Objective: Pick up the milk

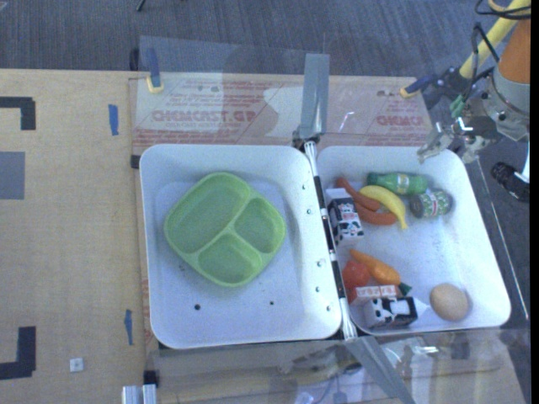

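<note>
A small cow-patterned milk carton lies against the left wall of the right bin. A second cow-patterned carton with a red-and-white top lies near that bin's front edge. My gripper hangs over the bin's far right corner, above and to the right of both cartons. It is open, with nothing between its fingers, and it is well apart from either carton.
The right bin also holds a green bottle, a banana, a dark can, orange and red vegetables and a tan egg-shaped item. A green divided plate lies in the left bin.
</note>
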